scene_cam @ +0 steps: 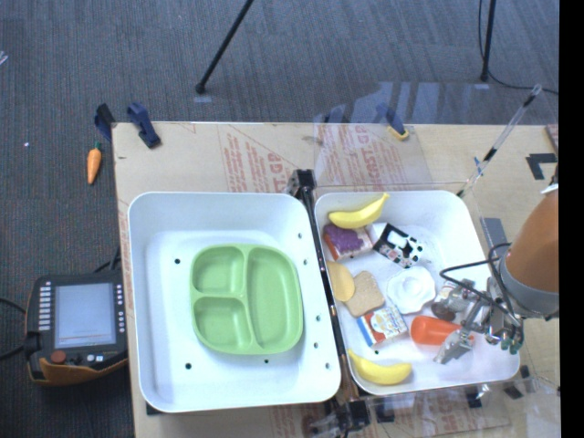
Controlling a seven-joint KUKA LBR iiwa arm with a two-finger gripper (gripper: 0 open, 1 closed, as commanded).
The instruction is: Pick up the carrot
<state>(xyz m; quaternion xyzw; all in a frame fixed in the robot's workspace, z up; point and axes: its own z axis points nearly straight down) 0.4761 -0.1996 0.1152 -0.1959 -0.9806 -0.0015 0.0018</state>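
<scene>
You have two white bins on the worktop (228,158): the left bin (146,245) in the middle of the frame and the right bin (456,210) toward the right.

The left bin holds one green divided plate (246,297) with three compartments.

In the right bin, count two bananas: one (358,213) at the upper left of that bin, the other (380,369) along its lower edge. There is also one purple item (345,240) just below the upper banana, one black-and-white carton (397,245) to its right, one slice of toast (368,292), one pale round piece (341,282) touching the toast's left side, one white fried egg (411,290), one small printed box (381,323) below the toast, and one orange piece (429,329) at the lower right.

The carrot (93,164) lies outside both bins, on the dark floor at the upper left of the frame, just off the worktop's left edge. It is small and orange, standing upright in the picture, green top up and point down.

The arm's jaws (465,336) sit low in the right bin, just right of the orange piece, well apart from the carrot. Whether they are released or clenched you cannot tell.

One pendant (80,325) with a screen rests at the lower left.
</scene>
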